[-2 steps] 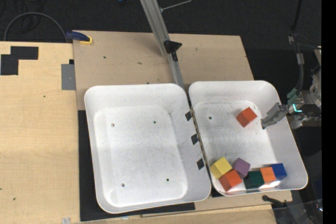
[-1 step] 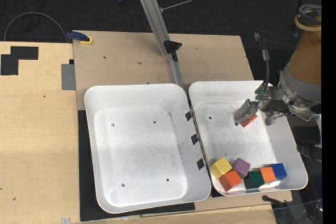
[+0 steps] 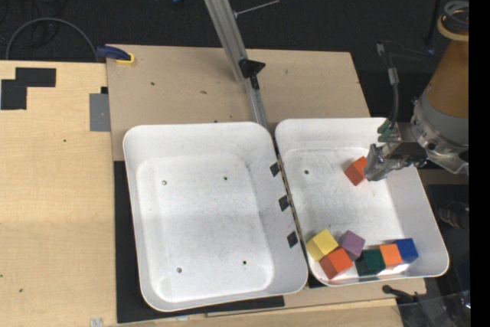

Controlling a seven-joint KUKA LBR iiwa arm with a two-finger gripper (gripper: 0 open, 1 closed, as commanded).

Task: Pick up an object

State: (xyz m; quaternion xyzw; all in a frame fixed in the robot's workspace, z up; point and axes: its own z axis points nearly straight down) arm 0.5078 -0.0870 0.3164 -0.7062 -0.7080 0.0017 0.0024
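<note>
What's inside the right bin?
Right bin: six blocks clustered at its near edge, plus an orange-red block at the gripper. Anything beneath the gripper is hidden.

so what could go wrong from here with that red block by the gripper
The gripper meets the red block only at its edge, and the block looks tilted, so it may slip free. The arm hangs low over the right bin, so a miss could jab its floor.
</note>
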